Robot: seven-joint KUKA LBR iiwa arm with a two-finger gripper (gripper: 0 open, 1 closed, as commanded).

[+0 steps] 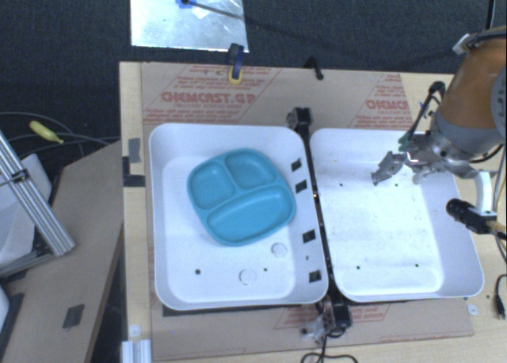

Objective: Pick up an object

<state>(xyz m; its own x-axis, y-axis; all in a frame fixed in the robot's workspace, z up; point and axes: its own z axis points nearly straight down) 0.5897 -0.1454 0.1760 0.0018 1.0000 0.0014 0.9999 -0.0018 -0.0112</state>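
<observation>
Blue divided plate (240, 206) lies in left bin (170, 274), well apart from jaws (388, 171) over right bin (459, 274). Jaws spread, nothing between them. Pick not begun.

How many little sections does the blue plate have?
3. The blue plate in the left bin has two small sections along its upper edge and one long section along its lower edge.
</observation>
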